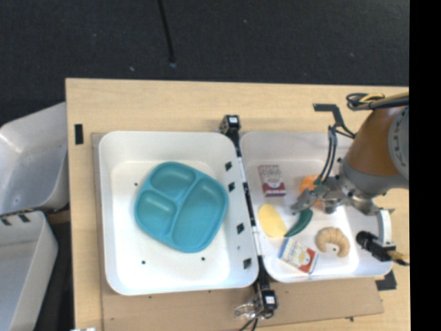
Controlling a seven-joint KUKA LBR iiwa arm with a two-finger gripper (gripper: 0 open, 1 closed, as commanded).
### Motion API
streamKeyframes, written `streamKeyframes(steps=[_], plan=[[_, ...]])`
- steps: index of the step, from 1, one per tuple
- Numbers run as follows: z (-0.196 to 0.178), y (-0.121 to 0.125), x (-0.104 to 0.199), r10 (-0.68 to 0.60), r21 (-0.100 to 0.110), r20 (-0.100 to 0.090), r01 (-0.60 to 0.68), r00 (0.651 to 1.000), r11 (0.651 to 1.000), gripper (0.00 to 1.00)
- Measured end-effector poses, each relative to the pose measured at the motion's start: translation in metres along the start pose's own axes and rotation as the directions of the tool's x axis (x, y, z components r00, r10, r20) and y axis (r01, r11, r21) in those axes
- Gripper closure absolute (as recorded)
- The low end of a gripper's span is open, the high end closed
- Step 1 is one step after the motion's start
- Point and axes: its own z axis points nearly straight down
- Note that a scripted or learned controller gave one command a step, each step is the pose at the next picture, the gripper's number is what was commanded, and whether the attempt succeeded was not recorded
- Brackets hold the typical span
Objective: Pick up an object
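Claw (pixel 308 202) low in right bin (pixel 289 142), grip state impossible to tell, green pepper (pixel 299 223) just below, orange piece (pixel 308 183) just above, croissant (pixel 333 240) lower right.

Right bin (pixel 289 141) crowded — items packed close; left bin's rim (pixel 110 185) area open around blue tray (pixel 181 206).

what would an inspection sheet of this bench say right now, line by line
surface: pale wooden bench bearing a left white bin and a right white bin.
job's things: in the right bin, a yellow oval object, a green pepper-shaped toy, a tan croissant-shaped toy, a small red-and-white box, a white carton with red print, and an orange piece.
clutter: a blue divided plate in the left bin.
grippers: pincer low over the green toy; hold unclear.
cables: black cables along the arm.
surroundings: dark floor.
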Motion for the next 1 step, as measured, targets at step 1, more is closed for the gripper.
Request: streamKeyframes(steps=[1], plan=[[-0.0138,0.0013,-0.0013,0.004,-0.006,0.001,-0.004,1.000,1.000,1.00]])
